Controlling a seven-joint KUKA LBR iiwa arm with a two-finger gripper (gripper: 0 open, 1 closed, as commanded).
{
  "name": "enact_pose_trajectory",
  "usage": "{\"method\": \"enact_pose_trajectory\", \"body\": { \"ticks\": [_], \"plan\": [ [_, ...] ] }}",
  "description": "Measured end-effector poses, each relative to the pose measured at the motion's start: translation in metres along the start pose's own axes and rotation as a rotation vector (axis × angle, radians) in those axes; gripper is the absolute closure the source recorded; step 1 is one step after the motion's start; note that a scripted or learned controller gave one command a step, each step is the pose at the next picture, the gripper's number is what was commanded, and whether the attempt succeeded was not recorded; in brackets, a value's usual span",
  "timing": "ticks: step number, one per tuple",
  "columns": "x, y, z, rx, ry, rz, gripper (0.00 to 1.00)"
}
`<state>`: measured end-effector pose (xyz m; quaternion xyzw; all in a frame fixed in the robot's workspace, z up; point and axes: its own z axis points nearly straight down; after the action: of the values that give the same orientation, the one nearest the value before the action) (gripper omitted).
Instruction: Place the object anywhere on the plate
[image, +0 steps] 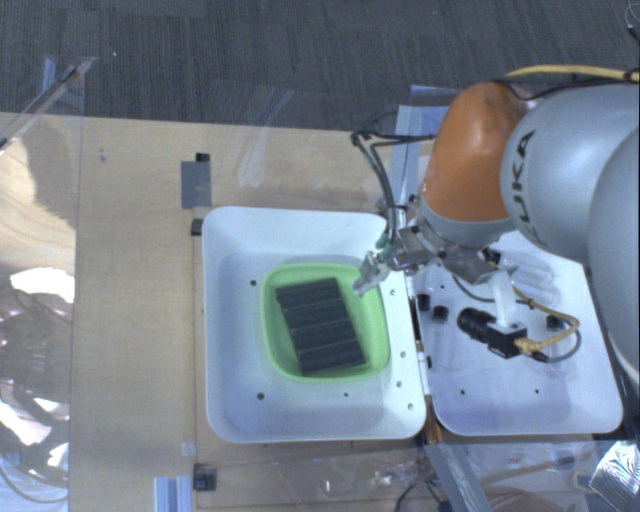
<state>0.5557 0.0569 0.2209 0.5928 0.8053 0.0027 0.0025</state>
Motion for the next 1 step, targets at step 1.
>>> {"method": "enact_pose_trajectory", "body": {
  "ticks": [1],
  "plan": [
    [-0.0626,-0.0096,-0.0414,-0.001,-0.002,0.086,0.0]
  ]
}}
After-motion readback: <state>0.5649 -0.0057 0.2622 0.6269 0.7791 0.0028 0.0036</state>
